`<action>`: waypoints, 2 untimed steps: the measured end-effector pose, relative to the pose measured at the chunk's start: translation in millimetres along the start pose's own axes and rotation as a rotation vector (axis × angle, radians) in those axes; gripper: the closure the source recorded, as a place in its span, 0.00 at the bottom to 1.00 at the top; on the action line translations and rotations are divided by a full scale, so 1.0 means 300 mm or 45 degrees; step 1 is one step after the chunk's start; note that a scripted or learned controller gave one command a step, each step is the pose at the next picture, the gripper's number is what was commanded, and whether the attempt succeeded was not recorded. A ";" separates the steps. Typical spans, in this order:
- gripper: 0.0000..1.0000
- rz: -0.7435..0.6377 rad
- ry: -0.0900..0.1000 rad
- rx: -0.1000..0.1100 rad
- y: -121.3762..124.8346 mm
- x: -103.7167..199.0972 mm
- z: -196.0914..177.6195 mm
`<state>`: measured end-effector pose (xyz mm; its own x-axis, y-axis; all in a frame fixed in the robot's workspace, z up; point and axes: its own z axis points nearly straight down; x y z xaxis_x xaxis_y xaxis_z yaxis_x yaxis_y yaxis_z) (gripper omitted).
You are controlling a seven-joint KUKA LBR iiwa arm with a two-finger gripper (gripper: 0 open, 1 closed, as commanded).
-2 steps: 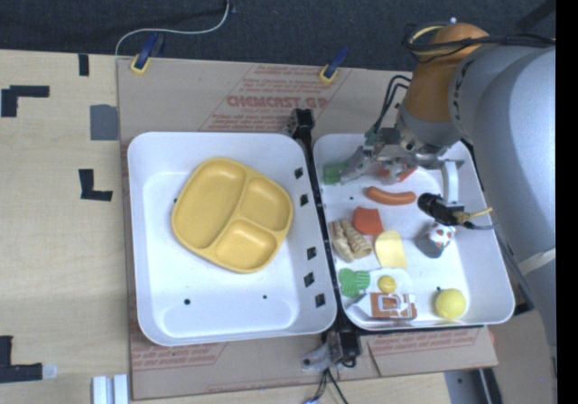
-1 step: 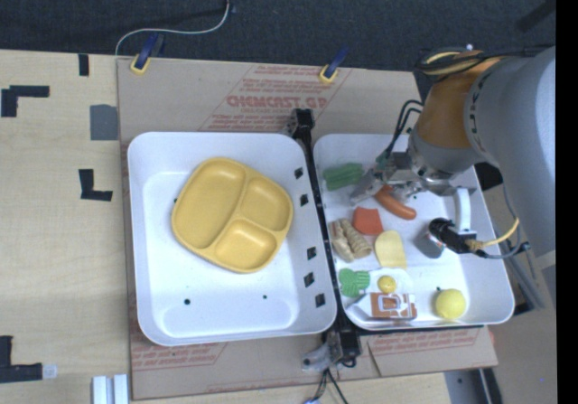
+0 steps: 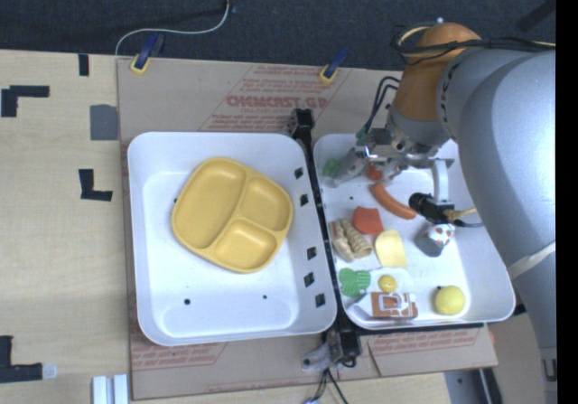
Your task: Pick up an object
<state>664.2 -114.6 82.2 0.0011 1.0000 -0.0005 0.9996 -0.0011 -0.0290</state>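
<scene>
The right bin (image 3: 492,280) holds several small toy foods. An orange sausage (image 3: 394,202) lies near its back, with a red piece (image 3: 367,220), a tan bread piece (image 3: 349,239) and a pale yellow wedge (image 3: 391,249) in front of it. A green leafy piece (image 3: 354,281), a small yellow ball (image 3: 386,284), a white and orange packet (image 3: 391,305) and a lemon (image 3: 449,300) lie along the front. My gripper (image 3: 372,161) hangs low over the bin's back left part, just behind the sausage and beside a small green piece (image 3: 332,167).
The left bin (image 3: 153,303) holds a yellow divided plate (image 3: 233,214). A black divider (image 3: 312,212) runs between the bins. A grey and white object (image 3: 434,239) lies right of the wedge. The arm's thick grey body (image 3: 515,149) covers the right bin's right side.
</scene>
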 end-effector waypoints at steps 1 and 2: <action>1.00 0.001 0.000 -0.004 -0.004 -0.005 -0.035; 0.00 0.000 -0.001 -0.003 -0.004 -0.005 -0.034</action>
<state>663.4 -116.1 92.4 0.0014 1.0000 -0.0011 0.9996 -0.0014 -0.0269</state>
